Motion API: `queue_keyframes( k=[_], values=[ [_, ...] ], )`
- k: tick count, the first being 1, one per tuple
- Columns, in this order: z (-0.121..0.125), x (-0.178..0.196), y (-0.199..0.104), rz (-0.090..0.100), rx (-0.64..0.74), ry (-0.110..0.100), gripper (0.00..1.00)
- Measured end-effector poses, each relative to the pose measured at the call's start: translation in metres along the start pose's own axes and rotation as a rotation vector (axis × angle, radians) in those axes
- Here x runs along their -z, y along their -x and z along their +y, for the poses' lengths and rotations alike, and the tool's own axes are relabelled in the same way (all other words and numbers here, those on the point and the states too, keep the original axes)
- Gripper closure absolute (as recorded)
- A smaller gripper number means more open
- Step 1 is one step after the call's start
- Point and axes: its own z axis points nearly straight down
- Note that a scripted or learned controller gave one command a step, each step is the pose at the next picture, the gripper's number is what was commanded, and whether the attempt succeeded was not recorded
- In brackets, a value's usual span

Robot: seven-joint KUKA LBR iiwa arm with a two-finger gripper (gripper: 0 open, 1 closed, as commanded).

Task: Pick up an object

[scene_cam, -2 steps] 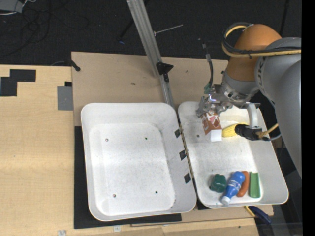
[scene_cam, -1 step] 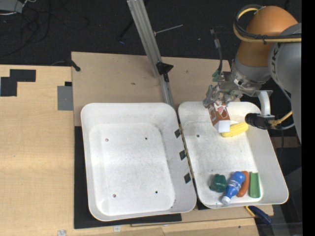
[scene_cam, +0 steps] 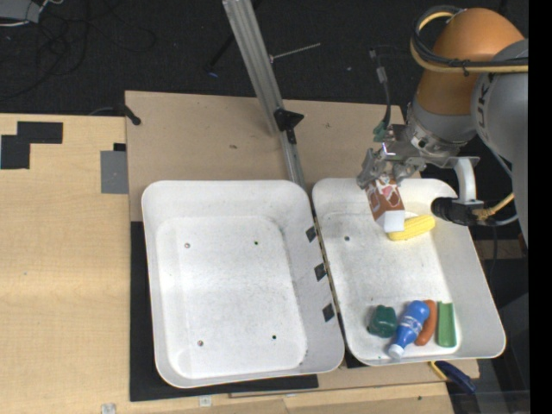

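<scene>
While raised, end effector [scene_cam: 382, 169] grips red bottle [scene_cam: 385, 202] — white-capped.

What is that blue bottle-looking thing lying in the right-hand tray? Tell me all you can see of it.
The small blue plastic bottle has a white cap at its lower end and lies on its side, slanting, near the front of the right white bin. A dark green lump sits against its left; an orange piece lies along its right.

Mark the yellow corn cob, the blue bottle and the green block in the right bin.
yellow corn cob [scene_cam: 415, 226], camera view, mid-cob.
blue bottle [scene_cam: 412, 321], camera view, blue body.
green block [scene_cam: 446, 324], camera view, top face.
</scene>
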Motion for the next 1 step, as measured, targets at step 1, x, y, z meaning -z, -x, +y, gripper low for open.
queue_keyframes(
  k=[1],
  values=[
    [0.0005, -0.0087, -0.0518, 0.003, 0.002, -0.003, 1.00]
  ],
)
